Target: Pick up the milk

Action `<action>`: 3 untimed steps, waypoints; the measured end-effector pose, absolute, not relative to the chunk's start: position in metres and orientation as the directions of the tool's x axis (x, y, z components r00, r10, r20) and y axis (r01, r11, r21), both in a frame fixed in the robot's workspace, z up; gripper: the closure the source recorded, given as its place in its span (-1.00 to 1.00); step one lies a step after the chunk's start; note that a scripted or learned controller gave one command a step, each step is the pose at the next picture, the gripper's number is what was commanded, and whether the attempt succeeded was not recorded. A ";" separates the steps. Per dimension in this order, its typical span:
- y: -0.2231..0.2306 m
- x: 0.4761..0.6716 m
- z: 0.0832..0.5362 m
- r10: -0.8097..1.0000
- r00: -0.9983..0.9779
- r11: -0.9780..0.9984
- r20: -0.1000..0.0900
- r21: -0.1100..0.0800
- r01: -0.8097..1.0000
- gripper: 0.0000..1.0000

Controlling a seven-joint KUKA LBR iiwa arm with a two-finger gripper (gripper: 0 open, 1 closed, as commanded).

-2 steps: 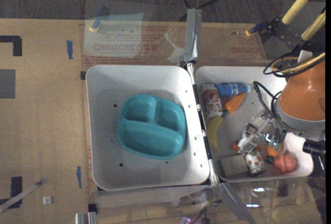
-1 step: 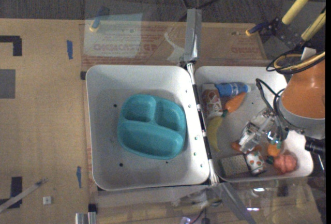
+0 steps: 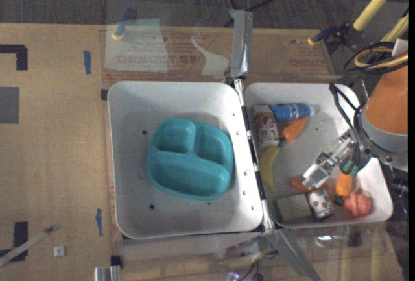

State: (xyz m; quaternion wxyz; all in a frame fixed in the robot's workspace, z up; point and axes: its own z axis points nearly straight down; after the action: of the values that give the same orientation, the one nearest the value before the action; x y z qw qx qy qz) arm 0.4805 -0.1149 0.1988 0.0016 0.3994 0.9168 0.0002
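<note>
Two shallow white bins were seen side by side on the bench, the left bin (image 3: 123,163) occupied by one teal divided plate (image 3: 190,158). One small brown milk carton (image 3: 264,128) was found lying at the right bin's (image 3: 379,205) left wall, just below one blue bottle (image 3: 289,111) and beside one carrot (image 3: 295,128) and one banana (image 3: 268,166). One gripper (image 3: 318,174) was positioned over that bin near its front, well apart from the carton, and whether its fingers were spread or closed could not be told.

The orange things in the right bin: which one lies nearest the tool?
The small orange piece just below the tool; the longer carrot lies up beside the blue bottle.
</note>
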 end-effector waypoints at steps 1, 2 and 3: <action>-0.120 0.552 0.224 0.773 -0.635 0.635 -0.004 0.003 0.773 1.00; -0.068 0.578 0.240 0.738 -0.675 0.675 -0.004 0.003 0.738 1.00; -0.051 0.592 0.302 0.680 -0.733 0.733 -0.006 0.004 0.680 1.00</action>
State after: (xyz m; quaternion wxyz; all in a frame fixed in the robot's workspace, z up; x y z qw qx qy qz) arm 0.5920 -0.0508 0.3021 0.0034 0.3655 0.9308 0.0006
